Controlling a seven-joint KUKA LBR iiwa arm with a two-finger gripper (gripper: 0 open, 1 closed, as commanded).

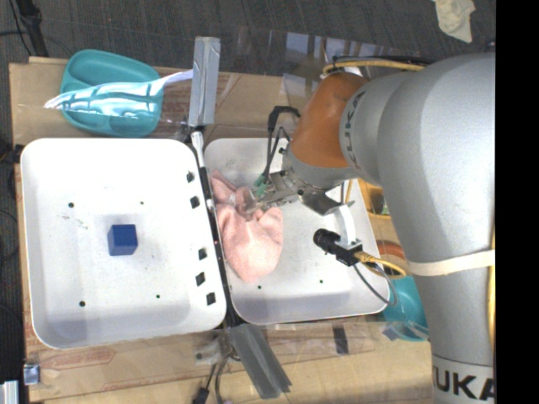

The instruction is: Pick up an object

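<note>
A crumpled pink cloth (pixel 253 238) lies in the right bin (pixel 337 297), against its left wall. Its upper part is gathered into a ridge that runs up to my gripper (pixel 263 195), which comes in from the right and is shut on the cloth at that bunched edge. The rest of the cloth spreads downward from there in a pear shape. A small blue cube (pixel 123 239) sits alone in the left bin (pixel 50 183), far from the gripper. The grey arm with its orange band (pixel 324 129) covers the right bin's back right corner.
A teal scoop-shaped thing with a white handle (pixel 114 93) rests on the bench behind the left bin. A crumpled pale cloth (pixel 452 11) lies on the floor at the top right. The divider (pixel 206 225) between the bins carries black clips.
</note>
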